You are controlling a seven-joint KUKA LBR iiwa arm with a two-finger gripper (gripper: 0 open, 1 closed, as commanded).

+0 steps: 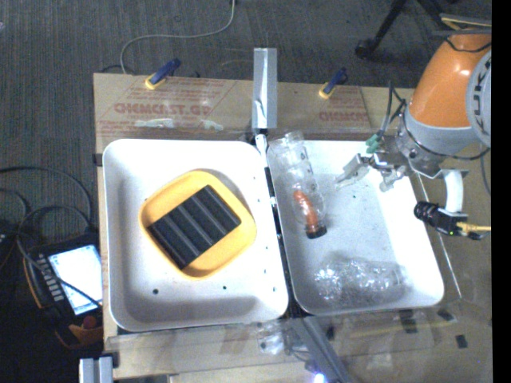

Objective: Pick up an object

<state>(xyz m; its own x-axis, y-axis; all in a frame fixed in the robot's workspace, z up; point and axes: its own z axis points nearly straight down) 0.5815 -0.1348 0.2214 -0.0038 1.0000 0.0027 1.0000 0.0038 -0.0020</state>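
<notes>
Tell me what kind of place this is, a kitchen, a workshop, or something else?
Most likely a robotics lab or test cell. A grey and orange robot arm reaches over two white bins on a board held by blue clamps, with loose cables and an office chair base on grey carpet.

Grey KUKA arm (471, 126) with bulbous glossy orange band above wrist, pale grey wrist ring beneath it. Small metal two-finger gripper (369, 166), teal fitting at its base, thin dark cables, white hose looping behind.
</notes>
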